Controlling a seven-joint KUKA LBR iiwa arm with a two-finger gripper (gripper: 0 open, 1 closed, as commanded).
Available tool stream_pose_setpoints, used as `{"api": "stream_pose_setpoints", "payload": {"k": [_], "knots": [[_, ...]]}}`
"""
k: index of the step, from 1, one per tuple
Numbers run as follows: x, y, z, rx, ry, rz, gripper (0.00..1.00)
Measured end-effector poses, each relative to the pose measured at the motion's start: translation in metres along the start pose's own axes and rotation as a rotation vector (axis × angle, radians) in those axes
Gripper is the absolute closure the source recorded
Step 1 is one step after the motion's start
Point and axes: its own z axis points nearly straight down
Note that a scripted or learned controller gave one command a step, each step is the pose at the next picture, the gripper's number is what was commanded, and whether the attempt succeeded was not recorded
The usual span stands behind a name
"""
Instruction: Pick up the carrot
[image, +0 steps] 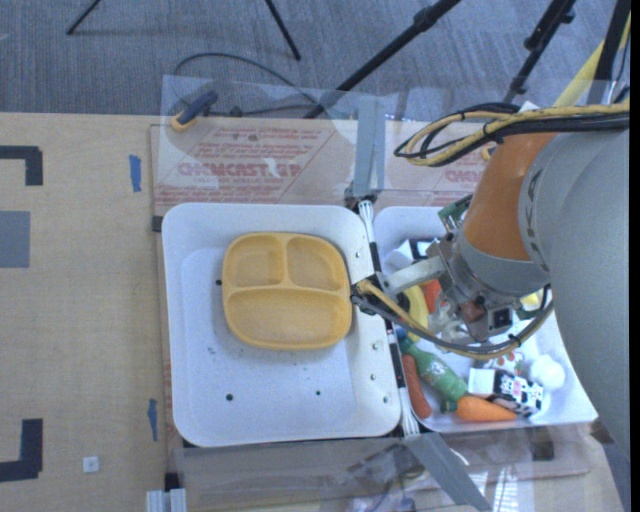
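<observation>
The carrot (487, 408) lies on its side near the front edge of the right bin (578, 398), orange with its thicker end toward the left, just beside a small black-and-white toy (521, 391) and a white ball (548, 372). To its left a green bottle (436, 369) lies at a slant, and a thin orange-red stick (414, 386) runs along the bin's left wall. The arm (560, 220) (grey, with its orange band showing above the wrist) reaches in from the right and hangs over the middle of that bin, its wrist wrapped in yellow and black cables. The gripper (458, 318) sits low among the clutter, above and apart from the carrot; whether it is released or clenched I cannot tell, since the wrist and cables hide its tip. Nothing can be seen held in it. The left bin (200, 390) holds a yellow divided plate (287, 290), resting flat toward the back, with its three sections facing up. A strip of brown cardboard (250, 170) lies behind the bins.
</observation>
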Motion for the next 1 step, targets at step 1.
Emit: {"api": "stream_pose_setpoints", "payload": {"k": [1], "knots": [[-0.0129, 0.0357, 0.0590, 0.004, -0.004, -0.522, 1.00]]}}
